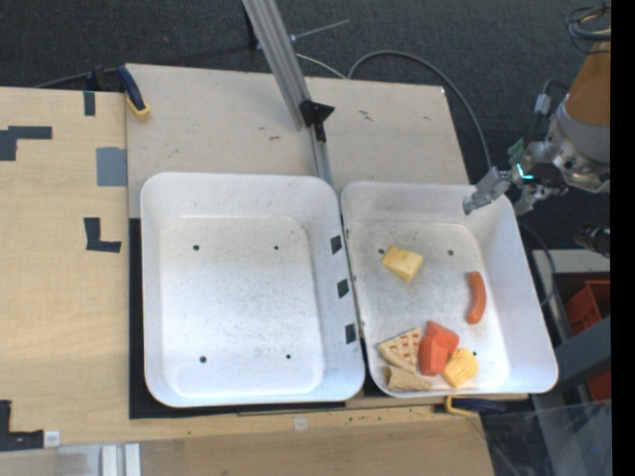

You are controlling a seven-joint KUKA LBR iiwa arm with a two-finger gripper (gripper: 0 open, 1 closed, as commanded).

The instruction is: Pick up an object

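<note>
The right bin (pixel 516 266) holds several toy foods. A yellow cheese block (pixel 402 263) lies near its middle, and a red sausage (pixel 476 297) lies by the right wall. At the front sit a tan waffle (pixel 401 347), a red-orange block (pixel 438 348), a small yellow piece (pixel 459 368) and a tan cracker (pixel 408 379), bunched together. My gripper (pixel 504 192) hovers over the bin's back right corner, open, with nothing between its fingers. It is well apart from every food item.
The left bin (pixel 159 266) stands beside the right one. A slanted metal pole (pixel 283 53) rises behind the bins, and a cable (pixel 417 62) loops across the bench at the back. The arm's orange band (pixel 593 82) is at the far right.
</note>
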